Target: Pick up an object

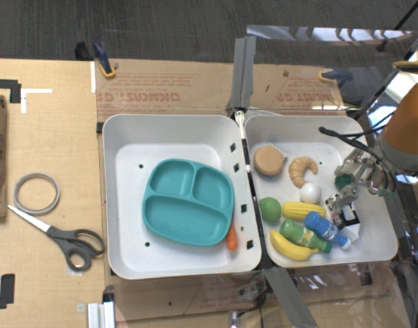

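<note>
The right bin (373, 251) holds several toy foods: a round bun (268, 160), a croissant (303, 170), a white egg (309, 193), a green lime (269, 208), a corn cob (304, 211), a green bottle (302, 236), a banana (289, 247) and a blue bottle (326, 229). My gripper (343, 199) hangs low over the right side of this bin, just right of the egg and corn and above the blue bottle's cap end. The arm's orange band (406, 132) is at the right edge.
The left bin (120, 183) carries a teal divided plate (188, 201) and a small carrot (231, 238) by its right wall. On the cardboard to the left lie scissors (65, 239) and a tape roll (36, 192).
</note>
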Robot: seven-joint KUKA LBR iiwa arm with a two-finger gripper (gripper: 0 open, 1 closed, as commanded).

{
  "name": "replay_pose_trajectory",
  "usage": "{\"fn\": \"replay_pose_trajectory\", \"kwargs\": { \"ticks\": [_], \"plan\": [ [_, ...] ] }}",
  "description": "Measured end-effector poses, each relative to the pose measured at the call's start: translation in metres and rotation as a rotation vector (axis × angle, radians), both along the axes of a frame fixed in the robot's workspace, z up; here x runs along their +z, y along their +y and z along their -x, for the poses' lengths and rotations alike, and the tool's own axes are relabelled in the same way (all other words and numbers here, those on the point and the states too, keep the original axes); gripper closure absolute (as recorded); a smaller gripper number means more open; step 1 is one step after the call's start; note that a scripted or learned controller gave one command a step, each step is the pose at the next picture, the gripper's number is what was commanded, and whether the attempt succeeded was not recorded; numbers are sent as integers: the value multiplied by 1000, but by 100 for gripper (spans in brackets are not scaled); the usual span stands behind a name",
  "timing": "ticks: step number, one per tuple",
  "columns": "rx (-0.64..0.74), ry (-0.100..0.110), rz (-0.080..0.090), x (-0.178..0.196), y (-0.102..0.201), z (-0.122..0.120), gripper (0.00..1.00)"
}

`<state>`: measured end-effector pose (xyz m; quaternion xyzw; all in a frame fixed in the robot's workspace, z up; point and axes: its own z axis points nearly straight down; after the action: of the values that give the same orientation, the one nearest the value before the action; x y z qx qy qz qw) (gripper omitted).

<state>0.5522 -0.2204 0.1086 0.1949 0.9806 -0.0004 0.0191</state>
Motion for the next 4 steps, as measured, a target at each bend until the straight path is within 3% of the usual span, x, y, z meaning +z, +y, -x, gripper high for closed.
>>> {"fn": "replay_pose_trajectory", "kwargs": {
  "ticks": [1,2,3,4],
  "plan": [
    [-129,22,-8,-12,0,47,0],
    [-90,21,-6,-13,58,69,0],
    [-154,13,-4,-11,92,68,0],
    [-254,36,-12,-17,114,35,0]
  ]
}}
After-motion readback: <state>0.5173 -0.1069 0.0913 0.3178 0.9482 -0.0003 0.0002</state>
